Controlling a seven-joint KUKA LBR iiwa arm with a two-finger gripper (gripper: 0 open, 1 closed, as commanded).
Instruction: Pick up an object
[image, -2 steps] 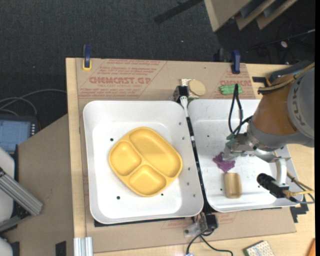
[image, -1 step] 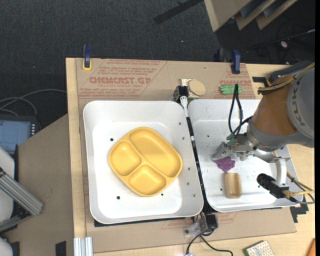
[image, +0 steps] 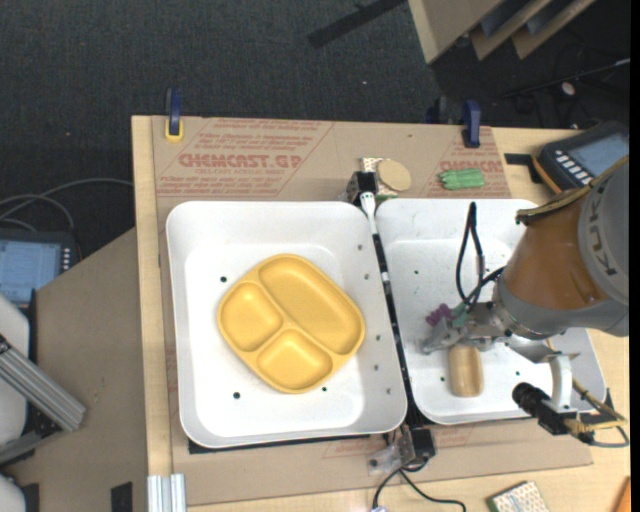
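In the right shallow white bin, the tan wooden cylinder lies lengthwise toward the near rim, just below the hand, whose grip I cannot tell.

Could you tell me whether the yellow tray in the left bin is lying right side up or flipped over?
Right side up: the yellow tray shows its three hollow compartments facing the camera, lying flat in the left bin.

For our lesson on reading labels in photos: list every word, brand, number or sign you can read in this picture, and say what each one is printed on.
"CHEMCAST GP", red print on the brown protective sheet behind the left bin; it repeats behind the right bin, partly hidden.
Smaller red lines around it: too blurred to read.
Large letters on the arm: cut off, not readable.
Screen of the pendant: too small to read.
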